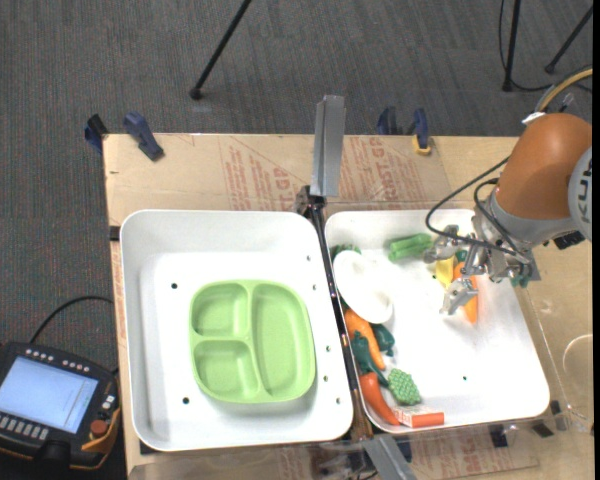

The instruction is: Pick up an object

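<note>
1. Bench (230, 168) carries 2 white bins side by side.
2. Left bin (150, 258) holds a green divided plate (252, 342), lying flat near its middle.
3. Right bin (510, 368) holds the clutter: white bowl (365, 283) tipped against the left wall, green block (410, 246) at the far side, carrots (365, 353) with a green checked piece (404, 385) along the left wall, red-and-white box (420, 419) at the near edge.
4. Arm reaches in from the right, orange band (545, 168) above the wrist.
5. Tool (464, 286) is low over the right part of the right bin, tips beside an orange piece (471, 308) and a yellow piece (442, 265).
6. Tool state: cannot tell wide or narrow; cannot tell if anything is held.
</note>
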Action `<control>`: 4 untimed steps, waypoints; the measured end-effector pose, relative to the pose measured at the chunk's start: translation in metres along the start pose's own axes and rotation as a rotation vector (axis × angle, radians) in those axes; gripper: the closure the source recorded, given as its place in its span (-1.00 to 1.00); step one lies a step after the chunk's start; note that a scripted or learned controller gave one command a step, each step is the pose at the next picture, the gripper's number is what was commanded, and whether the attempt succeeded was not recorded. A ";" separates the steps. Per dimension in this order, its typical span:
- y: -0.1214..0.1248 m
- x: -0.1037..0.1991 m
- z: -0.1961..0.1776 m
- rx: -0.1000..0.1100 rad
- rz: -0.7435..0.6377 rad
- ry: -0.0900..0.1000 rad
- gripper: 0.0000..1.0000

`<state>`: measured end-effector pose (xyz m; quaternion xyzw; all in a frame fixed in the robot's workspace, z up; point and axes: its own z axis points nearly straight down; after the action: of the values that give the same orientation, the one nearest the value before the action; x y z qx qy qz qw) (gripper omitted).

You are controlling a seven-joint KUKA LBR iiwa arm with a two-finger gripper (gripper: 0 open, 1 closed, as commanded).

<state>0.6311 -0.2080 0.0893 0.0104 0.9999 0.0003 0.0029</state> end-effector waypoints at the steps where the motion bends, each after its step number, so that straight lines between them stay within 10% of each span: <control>1: 0.012 0.007 0.001 -0.001 0.018 0.003 -1.00; 2: 0.013 0.005 -0.010 -0.001 0.015 -0.001 1.00; 3: 0.013 0.005 -0.009 -0.001 0.014 0.000 -1.00; 4: 0.013 0.014 0.001 -0.001 0.091 0.003 -1.00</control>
<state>0.6169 -0.1950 0.0886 0.0559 0.9984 0.0008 0.0012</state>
